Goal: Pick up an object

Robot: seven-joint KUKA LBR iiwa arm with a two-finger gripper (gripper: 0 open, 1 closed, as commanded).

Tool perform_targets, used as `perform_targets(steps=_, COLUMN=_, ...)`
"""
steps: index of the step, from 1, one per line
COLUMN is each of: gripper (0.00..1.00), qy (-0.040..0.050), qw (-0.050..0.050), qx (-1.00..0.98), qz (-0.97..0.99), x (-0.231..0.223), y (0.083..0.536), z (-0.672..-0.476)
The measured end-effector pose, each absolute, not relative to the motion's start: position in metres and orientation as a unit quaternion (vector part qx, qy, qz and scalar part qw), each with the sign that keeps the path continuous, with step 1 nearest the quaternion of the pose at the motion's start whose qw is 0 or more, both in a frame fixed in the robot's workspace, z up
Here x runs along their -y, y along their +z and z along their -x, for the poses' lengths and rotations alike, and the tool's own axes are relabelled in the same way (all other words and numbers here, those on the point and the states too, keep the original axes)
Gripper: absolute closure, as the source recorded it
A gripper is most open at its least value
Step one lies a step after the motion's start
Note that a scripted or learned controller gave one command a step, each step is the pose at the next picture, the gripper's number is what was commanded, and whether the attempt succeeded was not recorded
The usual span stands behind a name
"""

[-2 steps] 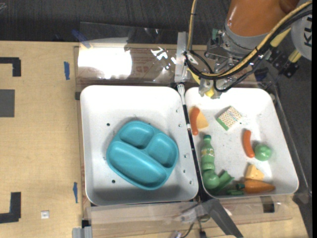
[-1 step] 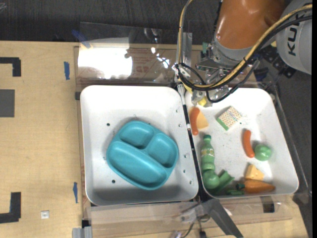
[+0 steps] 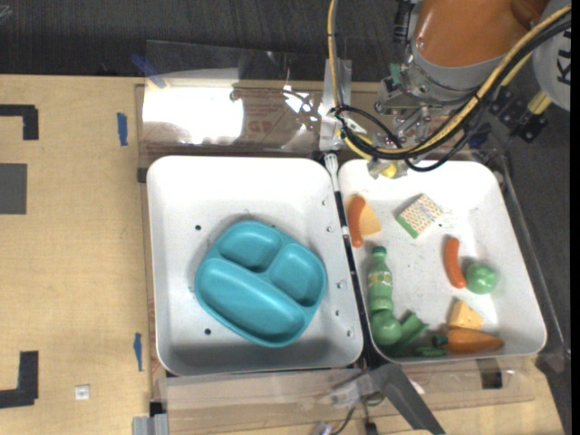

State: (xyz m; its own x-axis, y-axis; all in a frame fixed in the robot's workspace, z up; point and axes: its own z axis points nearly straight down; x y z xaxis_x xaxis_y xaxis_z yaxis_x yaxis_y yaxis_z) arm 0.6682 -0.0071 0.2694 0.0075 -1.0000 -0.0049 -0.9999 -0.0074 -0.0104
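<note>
Camera view: arm (image 3: 471,16) hangs above right bin's (image 3: 521,234) far edge, jaws seemingly hidden.

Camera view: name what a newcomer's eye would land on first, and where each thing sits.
The teal divided plate stands out first, lying alone in the left bin. Next comes the clutter of small toy foods in the right bin: a green bottle near its left wall and a carrot at its front edge. The arm's orange band looms over the right bin's far side.
</note>
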Motion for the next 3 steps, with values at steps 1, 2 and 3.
perform_targets(steps=1, gripper=1.0, qy=-0.004, qw=0.005, qx=-0.697, qz=0.717, x=0.065, y=0.327, z=-0.668)
perform_targets(steps=2, gripper=1.0, qy=0.0015, qw=0.002, qx=-0.647, qz=0.763, x=0.038, y=0.279, z=-0.667)
perform_targets(steps=3, gripper=1.0, qy=0.0007, qw=0.002, qx=-0.58, qz=0.814, x=0.023, y=0.265, z=-0.667)
